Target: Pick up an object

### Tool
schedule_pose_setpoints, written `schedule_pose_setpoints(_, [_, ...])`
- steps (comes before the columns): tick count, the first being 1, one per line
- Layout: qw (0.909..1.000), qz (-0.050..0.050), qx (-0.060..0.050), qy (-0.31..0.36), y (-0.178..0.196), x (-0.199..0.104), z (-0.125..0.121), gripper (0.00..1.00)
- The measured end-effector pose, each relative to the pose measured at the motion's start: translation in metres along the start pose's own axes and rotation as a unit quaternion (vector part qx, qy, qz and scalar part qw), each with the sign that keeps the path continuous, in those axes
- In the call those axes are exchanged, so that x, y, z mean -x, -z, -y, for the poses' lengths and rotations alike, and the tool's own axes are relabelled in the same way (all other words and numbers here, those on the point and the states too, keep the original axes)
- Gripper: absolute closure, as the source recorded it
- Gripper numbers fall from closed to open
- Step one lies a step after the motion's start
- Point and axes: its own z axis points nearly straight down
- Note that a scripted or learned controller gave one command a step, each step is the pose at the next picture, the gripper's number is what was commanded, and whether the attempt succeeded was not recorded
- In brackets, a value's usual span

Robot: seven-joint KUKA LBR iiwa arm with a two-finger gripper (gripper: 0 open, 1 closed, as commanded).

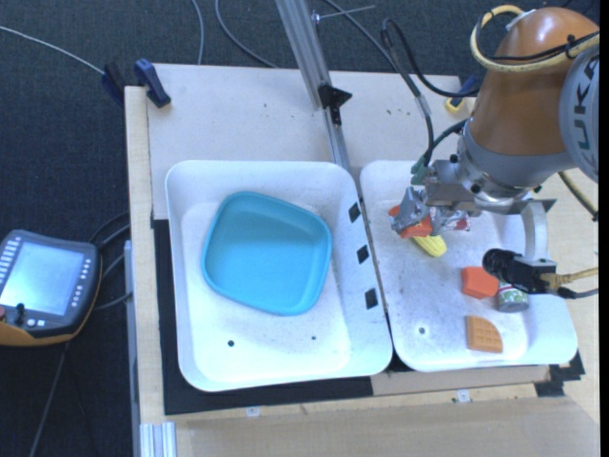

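Right now we see the gripper (419, 219) low in the right bin (419, 346), its opening impossible to tell, with the yellow piece (433, 246) touching just below-right, long axis slanting down-right, orange block (479, 283) farther right.

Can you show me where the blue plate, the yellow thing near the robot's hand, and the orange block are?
blue plate (266, 252): camera view, on the middle of its flat bottom.
yellow thing (433, 247): camera view, on its visible end below the robot's hand.
orange block (479, 283): camera view, on its top face.
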Motion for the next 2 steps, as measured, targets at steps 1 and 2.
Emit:
schedule_pose_setpoints(1, [1.0000,0.000,0.000,0.000,-0.008,-0.046,0.008,1.00])
schedule_pose_setpoints(2, [1.0000,0.000,-0.001,0.001,-0.025,-0.100,0.002,1.00])
